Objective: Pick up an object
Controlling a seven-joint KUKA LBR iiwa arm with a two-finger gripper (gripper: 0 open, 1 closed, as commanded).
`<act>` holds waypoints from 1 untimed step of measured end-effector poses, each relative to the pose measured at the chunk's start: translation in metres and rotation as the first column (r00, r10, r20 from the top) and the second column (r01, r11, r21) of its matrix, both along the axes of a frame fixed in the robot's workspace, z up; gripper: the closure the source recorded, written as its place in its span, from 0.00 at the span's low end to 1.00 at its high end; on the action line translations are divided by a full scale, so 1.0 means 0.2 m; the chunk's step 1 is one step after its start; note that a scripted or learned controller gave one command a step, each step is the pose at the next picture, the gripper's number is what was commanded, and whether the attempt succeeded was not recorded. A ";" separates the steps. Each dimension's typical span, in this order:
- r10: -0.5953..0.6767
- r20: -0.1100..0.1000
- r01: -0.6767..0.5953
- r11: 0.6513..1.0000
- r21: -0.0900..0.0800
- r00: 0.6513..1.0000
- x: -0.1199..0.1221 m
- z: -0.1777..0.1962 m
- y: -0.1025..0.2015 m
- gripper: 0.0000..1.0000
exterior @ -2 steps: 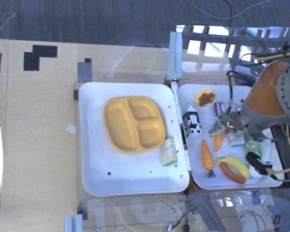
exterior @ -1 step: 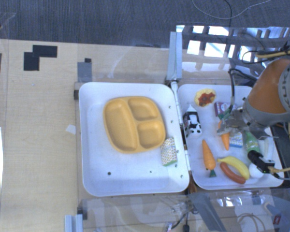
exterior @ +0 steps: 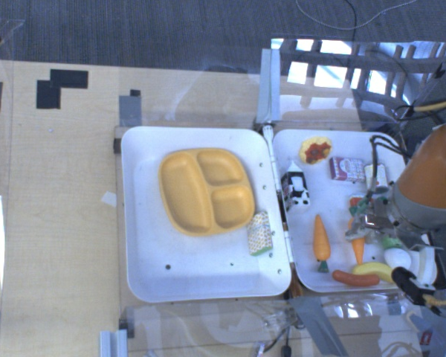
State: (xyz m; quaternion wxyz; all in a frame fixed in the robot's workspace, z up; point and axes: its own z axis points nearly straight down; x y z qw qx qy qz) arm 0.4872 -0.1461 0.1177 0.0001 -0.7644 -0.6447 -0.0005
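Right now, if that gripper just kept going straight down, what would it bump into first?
Probably the small orange carrot lying just under the gripper in the right white bin. A second, longer orange carrot lies off to its side. Depth is hard to judge from above.

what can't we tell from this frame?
- hand: camera view, too small and cluttered to tell its fingers' state or whether it grips anything.
- Items under the arm in the right bin: partly covered by the wrist.
- pink carton: label too small to read.
- patterned packet beside the yellow tray: contents unclear.
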 end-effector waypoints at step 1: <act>0.081 -0.001 -0.081 0.997 0.000 0.997 0.22 -0.03 0.03 1.00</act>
